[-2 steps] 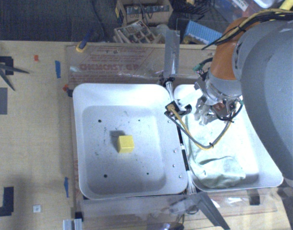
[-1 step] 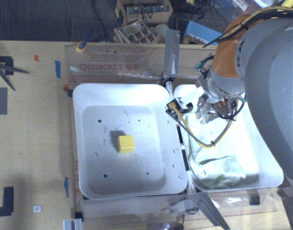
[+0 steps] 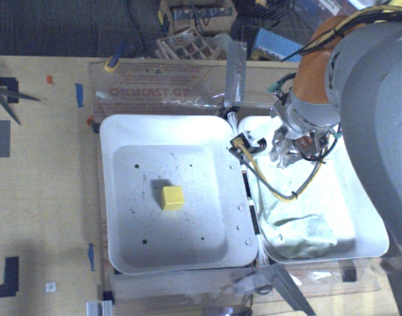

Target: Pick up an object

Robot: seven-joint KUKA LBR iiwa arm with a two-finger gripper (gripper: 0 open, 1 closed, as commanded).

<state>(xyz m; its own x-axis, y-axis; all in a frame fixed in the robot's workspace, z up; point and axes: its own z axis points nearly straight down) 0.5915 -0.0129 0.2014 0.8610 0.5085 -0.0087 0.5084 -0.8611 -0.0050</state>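
On the bench, left bin holds a yellow block; jaws' state unclear.

Bare floor rings the yellow block.

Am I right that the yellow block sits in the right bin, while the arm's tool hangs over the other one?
Not quite. The camera view shows the yellow block in the left bin, not the right one. The tool hangs over the other one, the right bin, which holds a crumpled pale cloth.
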